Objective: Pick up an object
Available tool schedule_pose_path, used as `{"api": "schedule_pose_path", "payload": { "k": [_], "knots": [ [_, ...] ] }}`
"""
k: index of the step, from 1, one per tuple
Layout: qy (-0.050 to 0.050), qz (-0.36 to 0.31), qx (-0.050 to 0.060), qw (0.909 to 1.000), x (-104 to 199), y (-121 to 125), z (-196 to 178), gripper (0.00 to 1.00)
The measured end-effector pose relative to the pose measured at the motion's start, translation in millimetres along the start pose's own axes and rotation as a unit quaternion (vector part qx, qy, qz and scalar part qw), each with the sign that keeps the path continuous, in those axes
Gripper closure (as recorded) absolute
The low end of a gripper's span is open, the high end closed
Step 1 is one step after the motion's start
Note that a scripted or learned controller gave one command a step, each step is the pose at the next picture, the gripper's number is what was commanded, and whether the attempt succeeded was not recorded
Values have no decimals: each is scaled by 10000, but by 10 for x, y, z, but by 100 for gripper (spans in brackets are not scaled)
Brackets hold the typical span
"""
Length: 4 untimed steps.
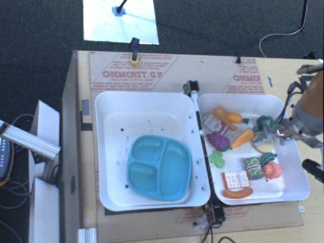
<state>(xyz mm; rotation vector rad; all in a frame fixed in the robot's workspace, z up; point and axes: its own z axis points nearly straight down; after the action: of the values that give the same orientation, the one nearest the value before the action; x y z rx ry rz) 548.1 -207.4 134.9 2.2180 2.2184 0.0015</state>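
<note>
In the right bin [291, 158], near its far right part, my gripper [264, 132] hangs low over the toys, close to a pale ring-shaped thing [263, 145] and just beside the orange carrot [242, 138]. How my tool is set I cannot tell from this slanted view; the dark green tip blurs into what is under it, and I see nothing clearly pinched.

The toys all lie together in this bin, I think so that my arm, which comes in from the right, can reach any of them. There is a purple grape bunch [218, 141], a green leafy piece [217, 159], a sausage [237, 192], a pink-red round fruit [273, 170], a small can [251, 166] and a flat box with red print [235, 178]. The left bin [109, 135] holds a blue divided plate [159, 167], lying flat, probably a place for dropping things.

On the board under the bins [147, 72] I read "CHEMCAST GP" in red, repeated and partly covered. The print on the flat box and the can is too small for me to read.
</note>
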Motion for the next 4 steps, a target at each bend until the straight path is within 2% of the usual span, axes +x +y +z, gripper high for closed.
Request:
{"api": "schedule_pose_path", "payload": {
  "k": [1, 2, 3, 4],
  "knots": [
    [17, -14, 16, 10000, 709, -322, 505, 0],
    [13, -17, 7, 10000, 929, 350, 502, 0],
    [8, -20, 6, 10000, 642, 978, 502, 0],
    [1, -43, -8, 10000, 643, 989, 392, 100]
  ]
}}
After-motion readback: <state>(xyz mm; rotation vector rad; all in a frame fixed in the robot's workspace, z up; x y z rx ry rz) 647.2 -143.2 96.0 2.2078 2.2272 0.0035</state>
